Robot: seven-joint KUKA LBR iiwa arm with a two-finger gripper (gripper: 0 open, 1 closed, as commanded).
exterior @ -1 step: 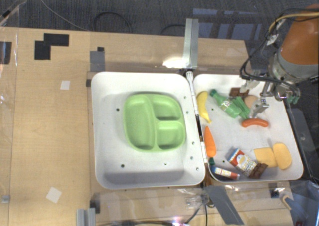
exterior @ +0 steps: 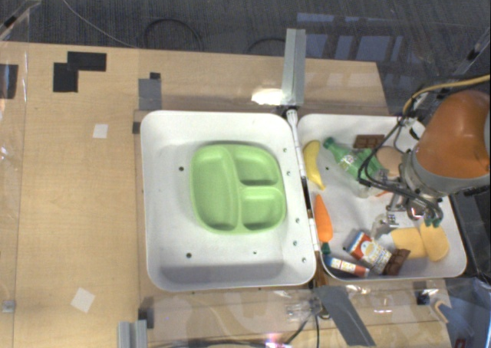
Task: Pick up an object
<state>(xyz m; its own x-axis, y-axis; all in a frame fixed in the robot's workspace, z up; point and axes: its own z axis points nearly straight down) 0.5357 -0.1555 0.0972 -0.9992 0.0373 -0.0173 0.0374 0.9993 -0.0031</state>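
The pincer (exterior: 399, 215) hangs low in the right white bin (exterior: 459, 262); I cannot tell its state. Just below-right (nearest of the clutter) lies the yellow sponge-like block (exterior: 424, 243), long axis running left-right.

arm (exterior: 456, 139): cut off by the right edge, so you see its orange band and wrist but not the rest
gripper (exterior: 399, 212): you can't judge the fingers; cables and wrist crowd over them
egg (exterior: 388, 161): partly hidden behind the cables and wrist; you see its left part
bottle (exterior: 349, 161): clear body blurs into the white bin; its far end runs under the cables
packets (exterior: 367, 251): labels too small for you to read
chocolate (exterior: 368, 141): half hidden; too small to tell more
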